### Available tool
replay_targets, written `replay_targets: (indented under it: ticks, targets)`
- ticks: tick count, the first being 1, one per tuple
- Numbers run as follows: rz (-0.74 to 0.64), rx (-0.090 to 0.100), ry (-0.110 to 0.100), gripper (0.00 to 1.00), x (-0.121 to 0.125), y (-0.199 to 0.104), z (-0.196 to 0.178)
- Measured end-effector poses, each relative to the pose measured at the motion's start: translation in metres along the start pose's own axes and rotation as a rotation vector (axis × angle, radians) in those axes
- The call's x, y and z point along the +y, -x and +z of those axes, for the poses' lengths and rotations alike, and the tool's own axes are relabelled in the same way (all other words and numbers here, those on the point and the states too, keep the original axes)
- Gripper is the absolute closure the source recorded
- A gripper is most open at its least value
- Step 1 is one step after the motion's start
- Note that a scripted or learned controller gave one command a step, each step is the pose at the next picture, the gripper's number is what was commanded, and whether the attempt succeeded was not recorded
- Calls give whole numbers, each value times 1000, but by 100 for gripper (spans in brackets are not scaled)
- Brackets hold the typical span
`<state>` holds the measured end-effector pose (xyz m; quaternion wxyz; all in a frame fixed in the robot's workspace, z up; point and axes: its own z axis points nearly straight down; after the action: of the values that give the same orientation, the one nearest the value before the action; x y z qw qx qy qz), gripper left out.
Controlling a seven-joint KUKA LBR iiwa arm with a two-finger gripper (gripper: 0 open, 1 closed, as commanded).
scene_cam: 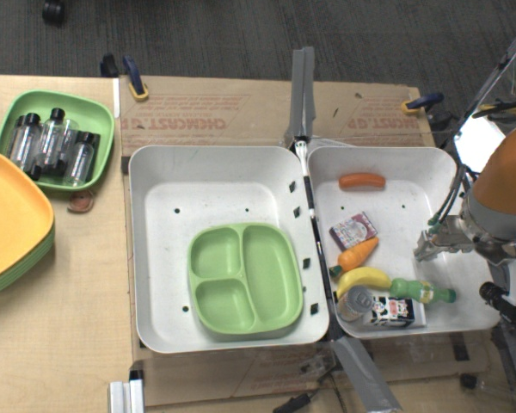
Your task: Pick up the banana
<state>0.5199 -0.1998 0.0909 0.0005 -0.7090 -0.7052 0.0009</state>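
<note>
A: Where's our banana (364, 278)?
B: Touching the can (356, 302), just under the carrot (359, 254).
A: Risk?
B: We snag neighbours. Gripper (430, 246) sits right of the can; can't tell its state.

Glossy plastic banana (364, 278) in a smooth white plastic bin (413, 157); matt green plastic tray (244, 279).

The wooden bench (60, 317) carries two white bins side by side on brown cardboard (206, 114): the left bin (155, 196) and the right bin (413, 166). Near its left edge sit stacked orange plates (13, 222) and a green tray of bottles (56, 140).
</note>
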Motion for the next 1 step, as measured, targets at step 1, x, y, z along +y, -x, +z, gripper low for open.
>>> replay_targets:
  ticks: [1]
  targets:
    - [-531,0,3,100,-42,-2,-1]
